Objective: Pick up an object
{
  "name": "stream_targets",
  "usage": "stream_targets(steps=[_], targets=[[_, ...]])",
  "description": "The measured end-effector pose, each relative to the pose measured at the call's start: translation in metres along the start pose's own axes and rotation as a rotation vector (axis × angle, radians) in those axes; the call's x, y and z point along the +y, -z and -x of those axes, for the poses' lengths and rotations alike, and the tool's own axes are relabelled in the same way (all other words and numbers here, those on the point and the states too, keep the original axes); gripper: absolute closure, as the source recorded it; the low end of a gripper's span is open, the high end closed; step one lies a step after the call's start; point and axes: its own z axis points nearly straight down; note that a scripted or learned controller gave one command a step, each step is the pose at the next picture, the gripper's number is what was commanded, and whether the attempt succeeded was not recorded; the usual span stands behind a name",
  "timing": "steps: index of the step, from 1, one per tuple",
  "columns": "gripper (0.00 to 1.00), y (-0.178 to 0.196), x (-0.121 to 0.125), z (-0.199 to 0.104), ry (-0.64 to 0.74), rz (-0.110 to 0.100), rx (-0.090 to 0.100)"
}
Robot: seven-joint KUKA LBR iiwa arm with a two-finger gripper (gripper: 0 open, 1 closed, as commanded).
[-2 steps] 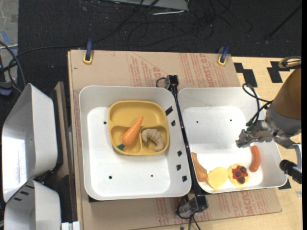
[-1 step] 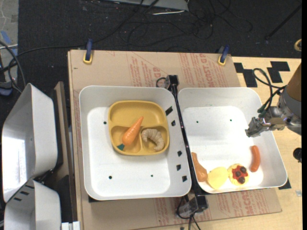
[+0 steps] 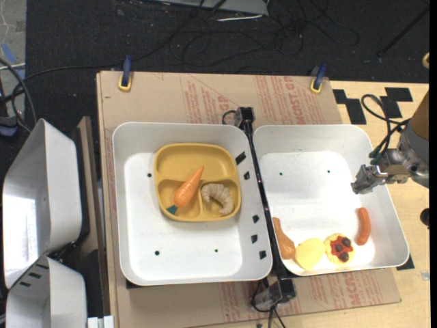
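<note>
My gripper (image 3: 364,182) hangs over the right edge of the right bin (image 3: 311,139), reaching in from the right. Below it lies an orange-red sausage (image 3: 363,225). Along the bin's front sit a small pizza-like toy with dark toppings (image 3: 340,247), a pale yellow round piece (image 3: 311,253) and an orange drumstick-shaped piece (image 3: 283,239). In the left bin (image 3: 136,251) a yellow divided plate (image 3: 167,162) holds a carrot (image 3: 188,187) and a beige shrimp (image 3: 218,197). Nothing shows between the gripper's tips.
The two bins stand side by side on a cardboard-covered bench (image 3: 205,94), held by yellow clamps (image 3: 125,82). Cables lie on the dark floor behind. White boxes (image 3: 41,190) stand at the left.
</note>
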Motion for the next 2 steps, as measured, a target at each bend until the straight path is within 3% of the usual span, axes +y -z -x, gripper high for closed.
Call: stream_targets(steps=[2], targets=[[1.0,-0.022,0.025,-0.104,0.005,-0.004,0.003]])
